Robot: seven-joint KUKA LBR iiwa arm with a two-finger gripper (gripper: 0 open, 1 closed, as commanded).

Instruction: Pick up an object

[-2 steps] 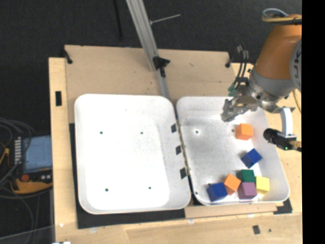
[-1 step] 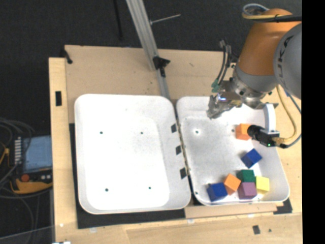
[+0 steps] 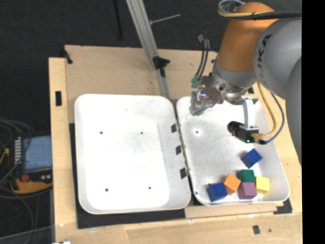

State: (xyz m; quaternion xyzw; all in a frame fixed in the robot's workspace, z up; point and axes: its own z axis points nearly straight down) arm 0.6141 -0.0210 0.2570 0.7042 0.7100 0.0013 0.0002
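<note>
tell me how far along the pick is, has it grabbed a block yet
Nothing looks picked yet. All six blocks sit in the right bin: a blue block alone, and a cluster near the front with another blue block, orange, green, purple and yellow. The gripper hangs at the bin's far left corner, away from them. Reaching, grasping and lifting remain.

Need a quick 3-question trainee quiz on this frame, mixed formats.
1. True or false: the small cubes lie in the left white bin.
2. Multiple choice: which cube sits apart from the cluster, nearest the arm? A) orange cube B) upper blue cube C) yellow cube
3. Fill in: the gripper hangs over the right white bin's ____ corner, far from the cubes.

Key: 1 false; 2 B; 3 upper-left.
</note>
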